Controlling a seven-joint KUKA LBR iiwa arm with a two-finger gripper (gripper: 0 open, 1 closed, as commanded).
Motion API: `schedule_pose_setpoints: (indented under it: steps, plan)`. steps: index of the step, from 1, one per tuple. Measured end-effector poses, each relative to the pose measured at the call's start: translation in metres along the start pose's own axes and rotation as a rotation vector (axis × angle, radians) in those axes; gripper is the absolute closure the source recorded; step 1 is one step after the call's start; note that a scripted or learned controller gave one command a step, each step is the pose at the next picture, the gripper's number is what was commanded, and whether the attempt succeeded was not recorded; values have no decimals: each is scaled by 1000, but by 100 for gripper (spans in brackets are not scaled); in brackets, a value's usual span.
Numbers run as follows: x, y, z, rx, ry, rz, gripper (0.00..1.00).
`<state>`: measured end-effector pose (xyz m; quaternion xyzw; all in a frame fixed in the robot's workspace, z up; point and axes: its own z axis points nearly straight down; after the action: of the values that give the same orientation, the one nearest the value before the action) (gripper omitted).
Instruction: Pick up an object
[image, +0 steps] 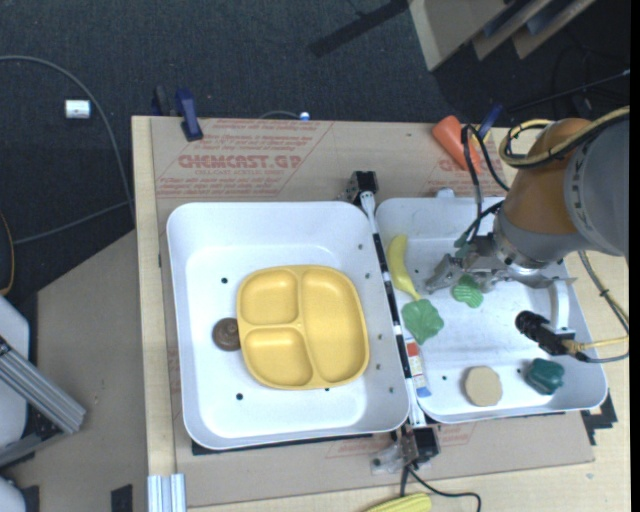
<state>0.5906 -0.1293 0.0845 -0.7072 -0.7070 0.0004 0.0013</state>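
Hand (468, 278) over small green piece (467, 294), orientation unclear

Grey arm (600, 185), orange band (540, 195), metal claw (462, 272), black cables

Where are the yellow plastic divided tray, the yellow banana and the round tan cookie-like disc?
Yellow plastic divided tray (302, 327): camera view, left bin, on the ridge where its compartments meet.
Yellow banana (400, 266): camera view, right bin, middle of its curved body.
Round tan cookie-like disc (483, 385): camera view, right bin, centre of its top face.
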Motion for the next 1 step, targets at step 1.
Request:
schedule_pose_setpoints:
  steps: [1]
  plan:
    - [-76, 77, -2, -3, -2, -2, 0]
